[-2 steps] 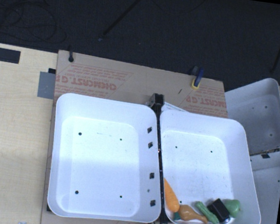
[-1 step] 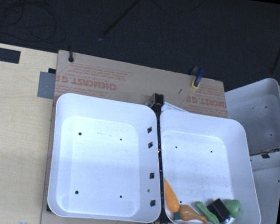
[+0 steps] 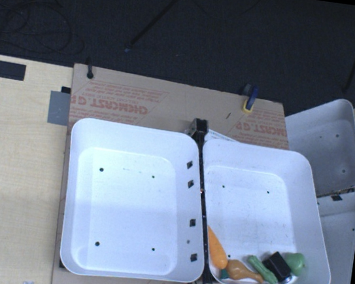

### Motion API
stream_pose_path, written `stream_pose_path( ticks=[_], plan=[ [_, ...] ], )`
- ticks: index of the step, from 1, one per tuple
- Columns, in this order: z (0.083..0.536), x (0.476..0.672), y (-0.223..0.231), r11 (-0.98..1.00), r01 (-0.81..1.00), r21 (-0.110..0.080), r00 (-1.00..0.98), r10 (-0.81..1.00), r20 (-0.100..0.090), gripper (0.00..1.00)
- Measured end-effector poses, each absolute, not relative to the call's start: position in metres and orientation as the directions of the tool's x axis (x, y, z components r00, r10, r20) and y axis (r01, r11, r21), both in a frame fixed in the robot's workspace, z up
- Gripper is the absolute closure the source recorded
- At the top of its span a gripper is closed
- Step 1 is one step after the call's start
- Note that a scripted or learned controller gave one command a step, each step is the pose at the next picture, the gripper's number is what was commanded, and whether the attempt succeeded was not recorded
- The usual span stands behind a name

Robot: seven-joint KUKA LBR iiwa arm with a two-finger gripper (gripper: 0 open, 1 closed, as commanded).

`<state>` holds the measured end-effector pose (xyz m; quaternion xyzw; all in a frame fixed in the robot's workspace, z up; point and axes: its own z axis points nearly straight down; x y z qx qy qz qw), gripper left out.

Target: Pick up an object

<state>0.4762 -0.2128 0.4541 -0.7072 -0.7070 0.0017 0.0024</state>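
Note:
Two white bins sit side by side. The right bin [image 3: 256, 189] holds a small cluster of objects along its near edge: an orange carrot-shaped piece [image 3: 216, 246] by the divider, a tan-orange piece [image 3: 242, 270], a green elongated piece [image 3: 262, 268], a black block [image 3: 277, 265] and a green round piece [image 3: 295, 261] toward the near right corner. The left bin [image 3: 125, 203] shows its bare white floor.
The bins rest on a brown cardboard sheet [image 3: 169, 107] atop a light wooden bench [image 3: 8, 166]. A black clip rail [image 3: 196, 200] joins the bins. A blue-yellow clamp [image 3: 250, 99] stands at the cardboard's far edge. A grey metal plate [image 3: 326, 144] lies at the right.

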Motion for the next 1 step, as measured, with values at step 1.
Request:
stream_pose_path(
  ticks=[1],
  plan=[
    [0.5430,0.4763,-0.1855,0.004,1.000,0.007,-0.004,1.000,-0.003,1.00]
  ],
)
